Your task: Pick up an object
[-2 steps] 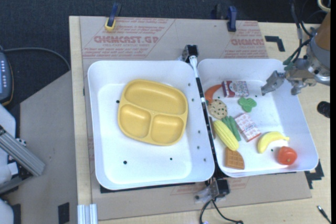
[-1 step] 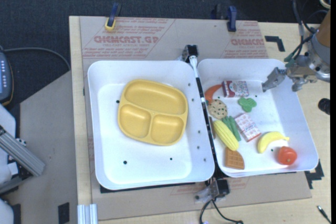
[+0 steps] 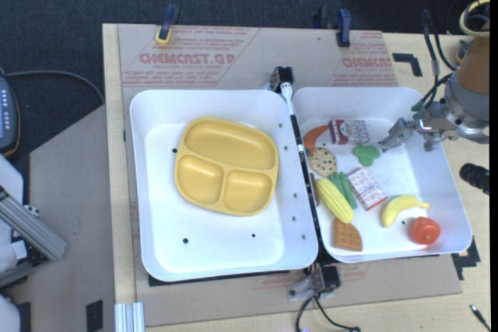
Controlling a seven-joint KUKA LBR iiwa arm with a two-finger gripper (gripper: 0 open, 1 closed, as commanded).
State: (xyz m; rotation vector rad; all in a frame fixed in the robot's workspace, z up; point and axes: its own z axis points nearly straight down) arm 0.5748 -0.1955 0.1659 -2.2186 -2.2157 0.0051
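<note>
Now the hand [image 3: 394, 138] hovers just beside the green toy [image 3: 367, 154].

1. The arm [image 3: 475, 82] enters at about 3 o'clock, at the right edge of the camera view, with its orange-brown band uppermost and a grey wrist section below it.
2. From the wrist the tool reaches toward 9 o'clock, dipping slightly toward 8 o'clock.
3. The gripper [image 3: 391, 138] sits at the end of that reach, right of the view's centre, at roughly 3 o'clock from the middle.
4. Its grey fingers [image 3: 397, 133] point left and downward; whether they are parted or closed cannot be made out.
</note>
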